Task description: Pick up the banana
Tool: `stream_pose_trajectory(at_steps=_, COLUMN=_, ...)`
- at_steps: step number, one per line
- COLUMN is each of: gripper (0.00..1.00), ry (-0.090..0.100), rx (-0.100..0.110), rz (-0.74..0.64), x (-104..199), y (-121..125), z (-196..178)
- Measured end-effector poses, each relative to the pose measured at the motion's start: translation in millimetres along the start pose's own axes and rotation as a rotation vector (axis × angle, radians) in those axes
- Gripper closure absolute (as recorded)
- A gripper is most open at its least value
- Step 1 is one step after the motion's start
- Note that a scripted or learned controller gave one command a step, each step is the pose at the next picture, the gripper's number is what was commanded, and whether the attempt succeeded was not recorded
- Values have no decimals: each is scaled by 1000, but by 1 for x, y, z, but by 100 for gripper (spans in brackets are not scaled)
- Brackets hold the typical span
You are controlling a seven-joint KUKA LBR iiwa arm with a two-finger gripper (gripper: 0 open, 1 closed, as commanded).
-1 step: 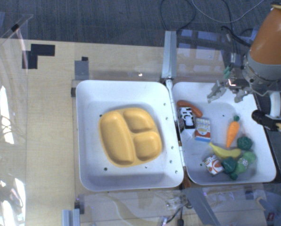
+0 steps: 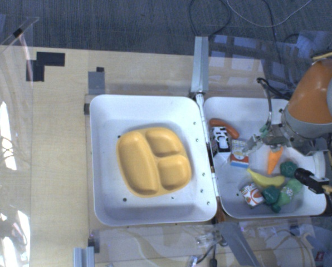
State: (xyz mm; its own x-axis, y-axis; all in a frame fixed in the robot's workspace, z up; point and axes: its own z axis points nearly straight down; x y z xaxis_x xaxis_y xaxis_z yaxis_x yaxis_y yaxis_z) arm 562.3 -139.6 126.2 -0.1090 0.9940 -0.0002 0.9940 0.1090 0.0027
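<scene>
The banana (image 2: 266,178) lies in the right bin (image 2: 233,199), toward its near side, with an orange carrot (image 2: 273,160) just beyond it and green items (image 2: 280,193) touching its right and near edges. The arm's claw (image 2: 272,138) hangs over the far right part of that bin, above the carrot, and whether it is spread or pressed together cannot be told. The left bin (image 2: 105,149) on the worktop (image 2: 43,177) holds a yellow divided tray (image 2: 153,160).
</scene>
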Motion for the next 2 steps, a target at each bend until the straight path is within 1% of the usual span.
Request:
stream_pose_trajectory(at_steps=1, gripper=0, ry=-4, rx=-12, rz=-163, x=25, y=-66, z=36)
stream_pose_trajectory(at_steps=2, gripper=100, ry=-4, rx=-18, rz=-165, x=26, y=-63, z=24)
